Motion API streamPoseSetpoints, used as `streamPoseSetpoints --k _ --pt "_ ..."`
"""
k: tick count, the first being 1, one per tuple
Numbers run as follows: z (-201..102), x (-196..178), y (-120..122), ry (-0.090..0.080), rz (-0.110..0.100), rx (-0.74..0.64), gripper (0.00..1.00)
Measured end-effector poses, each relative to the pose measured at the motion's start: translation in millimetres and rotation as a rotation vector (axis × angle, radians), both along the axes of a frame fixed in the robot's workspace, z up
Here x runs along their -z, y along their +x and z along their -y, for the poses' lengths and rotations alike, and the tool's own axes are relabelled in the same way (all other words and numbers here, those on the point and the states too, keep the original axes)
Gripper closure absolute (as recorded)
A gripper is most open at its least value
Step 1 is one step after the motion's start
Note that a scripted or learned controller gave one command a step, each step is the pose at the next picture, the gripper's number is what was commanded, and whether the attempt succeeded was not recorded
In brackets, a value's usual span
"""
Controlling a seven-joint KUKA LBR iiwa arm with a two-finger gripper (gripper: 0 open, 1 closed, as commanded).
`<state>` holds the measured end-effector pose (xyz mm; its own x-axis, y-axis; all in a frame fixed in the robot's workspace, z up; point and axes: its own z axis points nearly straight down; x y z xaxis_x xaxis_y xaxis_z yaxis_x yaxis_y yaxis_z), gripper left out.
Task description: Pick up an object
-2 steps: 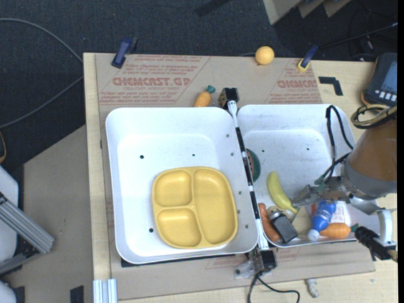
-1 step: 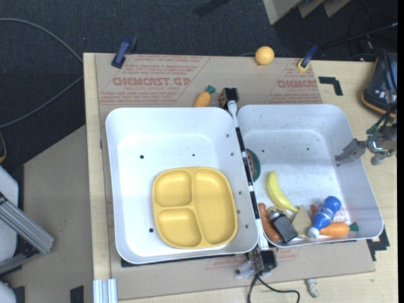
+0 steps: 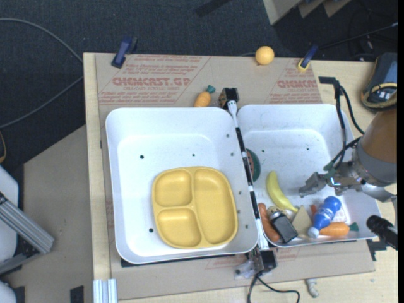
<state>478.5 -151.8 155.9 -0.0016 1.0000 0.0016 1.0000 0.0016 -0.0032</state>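
You'll find the gripper [image 3: 317,183] at the right of the frame, low over the right white bin [image 3: 284,122], its two dark fingers spread apart with nothing between them. Just below it, toward the lower right, lies a blue and white plastic bottle [image 3: 324,213], and beside that an orange carrot-shaped toy [image 3: 334,230]. Left of the gripper you can see a yellow banana [image 3: 278,192] and a black rectangular block [image 3: 285,227]. The left white bin [image 3: 126,144] holds a yellow three-compartment plate [image 3: 194,206].
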Motion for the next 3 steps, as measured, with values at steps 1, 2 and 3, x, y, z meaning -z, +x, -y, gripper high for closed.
streamPoseSetpoints --k 1,2,3 --pt "28.4 71.7 0.2 -0.002 0.003 0.003 0.00" --pt "43.6 2.8 83.1 -0.003 0.006 0.000 0.00" --pt "-45.7 7.5 97.0 0.001 0.001 0.000 0.00"
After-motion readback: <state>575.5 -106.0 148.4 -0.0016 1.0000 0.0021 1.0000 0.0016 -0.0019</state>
